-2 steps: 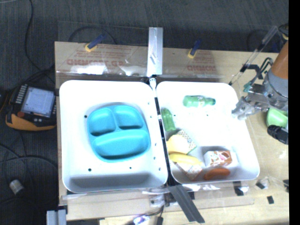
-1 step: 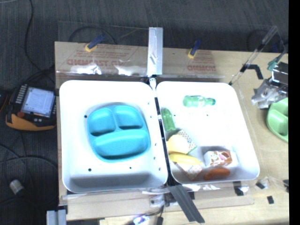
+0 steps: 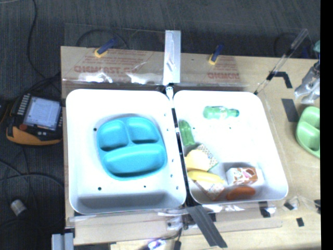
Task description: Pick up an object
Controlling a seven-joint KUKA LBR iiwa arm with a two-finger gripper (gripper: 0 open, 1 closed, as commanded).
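While claw state untold at bench's right edge: small green bottle [image 3: 221,112] alone near right bin [image 3: 270,139] far edge, light, slippery; grip mid-body.

A single fixed camera looks down from above at a bench, tilted slightly so the far edge sits toward the top of the picture. It stands far enough back to take in both white bins whole: the left bin [image 3: 78,155] and the right bin [image 3: 260,139], side by side, meeting at a central divider [image 3: 176,139]. Dark carpet [image 3: 41,35] shows beyond the left bin, above and to the left of it. The bench top [image 3: 291,87] extends rightward past the right bin.
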